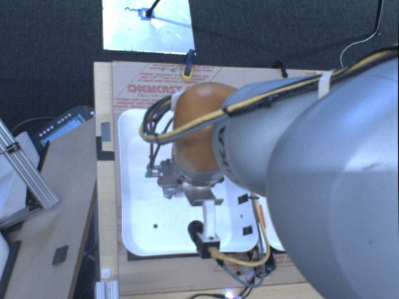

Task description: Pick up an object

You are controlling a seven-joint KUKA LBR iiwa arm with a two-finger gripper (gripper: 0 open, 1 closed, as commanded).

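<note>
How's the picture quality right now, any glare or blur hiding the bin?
Camera view: the arm, close to the lens, looks soft and covers much of the bin; the bin's white floor is bright and nearly featureless; the bright sheet at top is washed out by glare.

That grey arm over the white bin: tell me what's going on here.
A grey KUKA arm, with its orange band above the wrist, reaches in from the right and hangs low over the left white bin. Its wrist and cabling block most of the bin, so the gripper's fingers cannot be made out, and nothing shows as held. A tiny dark speck lies on the bin floor. The pick is not visibly done.
</note>
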